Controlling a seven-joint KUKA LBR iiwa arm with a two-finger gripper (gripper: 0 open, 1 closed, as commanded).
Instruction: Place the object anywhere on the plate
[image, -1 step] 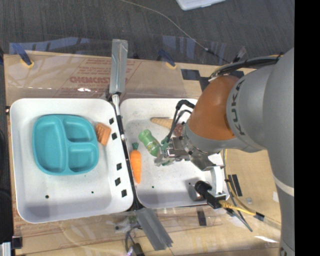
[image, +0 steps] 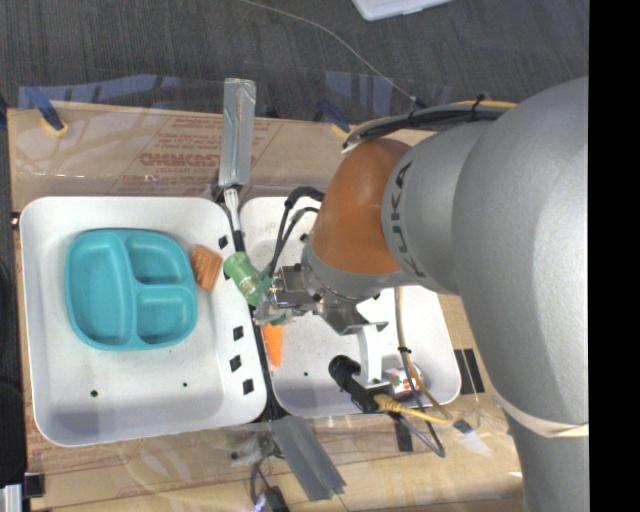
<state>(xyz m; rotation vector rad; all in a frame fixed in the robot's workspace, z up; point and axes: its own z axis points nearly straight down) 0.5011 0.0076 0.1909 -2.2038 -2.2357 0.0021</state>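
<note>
A teal divided plate (image: 130, 288) lies in the left bin (image: 60, 400). An orange-brown ridged piece (image: 207, 266) rests against the plate's right edge. A green object (image: 243, 272) sits at the wall between the two bins. My gripper (image: 280, 300) hangs just right of and below it, at the left side of the right bin (image: 435, 330). Directly beneath the gripper an orange carrot-like piece (image: 273, 344) lies on the bin floor. The wrist hides whether the green object is touched or held.
The bulky grey arm with its orange band (image: 360, 215) covers most of the right bin. A small colourful item (image: 405, 382) lies near that bin's front right corner. Cardboard surrounds the bins, and a grey taped strip (image: 236, 130) stands behind them.
</note>
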